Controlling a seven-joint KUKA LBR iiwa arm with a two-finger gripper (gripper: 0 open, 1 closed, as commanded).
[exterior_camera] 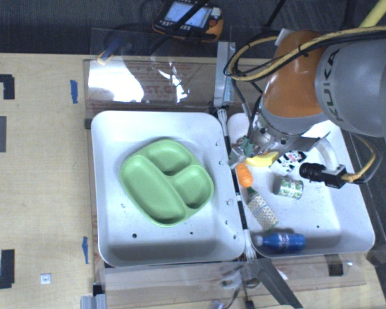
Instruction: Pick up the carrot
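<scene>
Two shallow white bins sit side by side on the wooden bench, the left bin (116, 237) bearing a smooth green divided plate (167, 181). Over the right bin (347, 230) the grey arm (347, 69) looms, its gripper (260, 143) buried under the wrist; how it is set I cannot tell. Just below lies the small orange carrot (245, 174), tucked against the bin's left wall, beside a yellow piece (260, 161), a mesh-textured tube (262, 211) and a glossy blue bottle (281, 240).

green divided plate (167, 181) in my left white bin (109, 134), orange carrot (244, 175), blue bottle (280, 241), yellow banana-ish thing (260, 161), tan counter (32, 172)
</scene>
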